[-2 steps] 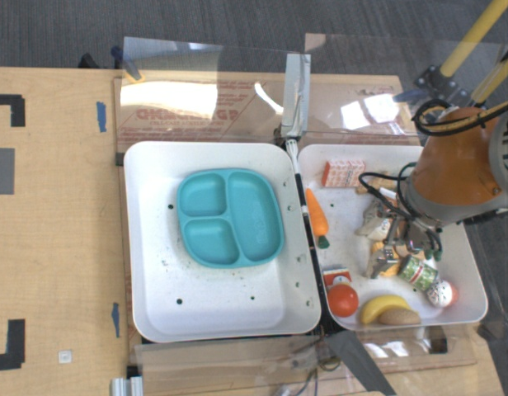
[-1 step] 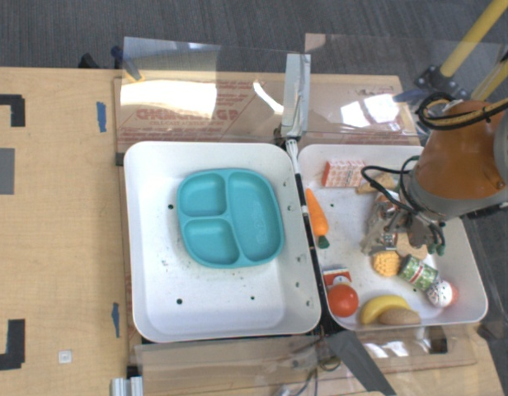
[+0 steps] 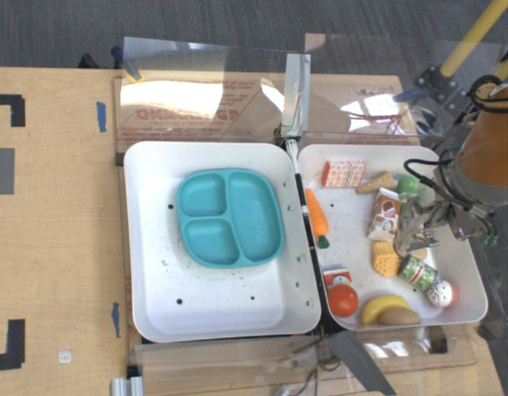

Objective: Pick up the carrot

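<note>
The carrot (image 3: 317,214) is orange with a green stub at its near end. It lies along the left wall of the right bin (image 3: 472,304), next to the divider between the two bins. My gripper (image 3: 414,233) hangs low over the right side of that bin, above a small carton (image 3: 386,213) and a corn cob (image 3: 386,262). It sits about a hand's width to the right of the carrot and does not touch it. The carrot lies free, with nothing on top of it.
The right bin also holds a red-and-white box (image 3: 343,172), a tomato (image 3: 343,301), a banana (image 3: 383,307), a green can (image 3: 417,271) and several other toy foods. A teal divided plate (image 3: 231,218) lies in the left bin (image 3: 155,287).
</note>
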### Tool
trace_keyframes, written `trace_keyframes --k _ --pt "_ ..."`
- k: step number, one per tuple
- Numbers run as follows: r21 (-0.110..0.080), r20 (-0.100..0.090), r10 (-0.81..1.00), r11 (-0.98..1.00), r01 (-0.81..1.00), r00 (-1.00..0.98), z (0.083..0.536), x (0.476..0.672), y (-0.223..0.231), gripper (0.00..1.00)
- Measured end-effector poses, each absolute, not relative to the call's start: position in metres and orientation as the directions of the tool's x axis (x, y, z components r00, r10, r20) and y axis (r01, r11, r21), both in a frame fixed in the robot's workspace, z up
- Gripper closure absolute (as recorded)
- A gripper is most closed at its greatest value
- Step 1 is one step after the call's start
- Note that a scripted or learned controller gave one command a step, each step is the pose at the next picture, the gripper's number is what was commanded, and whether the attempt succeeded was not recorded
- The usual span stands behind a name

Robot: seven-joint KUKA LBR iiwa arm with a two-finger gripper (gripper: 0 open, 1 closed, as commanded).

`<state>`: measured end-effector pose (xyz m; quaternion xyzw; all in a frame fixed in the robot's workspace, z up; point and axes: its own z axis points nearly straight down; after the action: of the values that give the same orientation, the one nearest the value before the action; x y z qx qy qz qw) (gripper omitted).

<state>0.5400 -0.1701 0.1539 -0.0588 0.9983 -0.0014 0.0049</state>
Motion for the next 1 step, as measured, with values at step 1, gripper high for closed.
trace_keyframes --k 1 --pt "-0.001 -0.007 -0.118 0.993 -0.118 -0.993 0.1524 0.5396 -0.1689 0.00"
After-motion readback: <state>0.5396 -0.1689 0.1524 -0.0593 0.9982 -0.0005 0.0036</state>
